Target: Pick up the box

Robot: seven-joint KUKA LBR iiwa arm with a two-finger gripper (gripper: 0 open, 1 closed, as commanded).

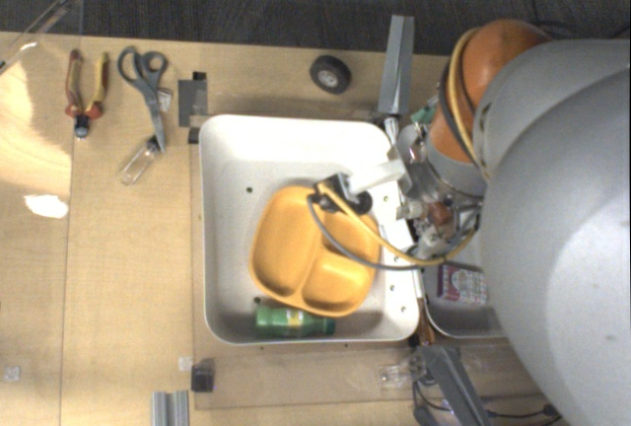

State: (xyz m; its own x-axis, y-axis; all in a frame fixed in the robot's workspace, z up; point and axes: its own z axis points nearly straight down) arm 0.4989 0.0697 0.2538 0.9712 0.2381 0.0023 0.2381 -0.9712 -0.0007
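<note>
Well left of the pincer (430, 213), red-handled pliers (84, 89) and scissors (148, 91) lie on the desk (118, 266). Closer on its left, the left bin (227, 217) holds a yellow dish (311, 256) and a green can (294, 320). The pincer hangs over the seam between the bins; I cannot tell if it is released or clenched. The box (461, 284) lies just right of it, toward the lower edge, in the right bin (449, 320), partly under the arm (562, 217).
</note>
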